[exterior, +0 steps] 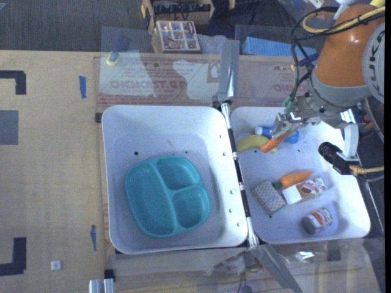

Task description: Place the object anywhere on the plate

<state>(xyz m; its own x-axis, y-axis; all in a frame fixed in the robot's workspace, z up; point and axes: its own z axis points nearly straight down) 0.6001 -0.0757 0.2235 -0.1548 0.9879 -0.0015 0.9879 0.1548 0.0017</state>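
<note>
Fingers of the gripper [282, 129] clamp a toy carrot [273, 143] above the right bin [360, 224]; the teal plate [167, 195], at nine o'clock, awaits transfer.

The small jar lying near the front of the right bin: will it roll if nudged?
Probably. The jar looks round-bodied and lies on its side, so a sideways push would likely roll it. It seems rigid, and the smooth surface may slip between the fingers.

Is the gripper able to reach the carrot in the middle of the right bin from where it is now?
Probably yes: the carrot lies uncovered, with open space above it.
</note>
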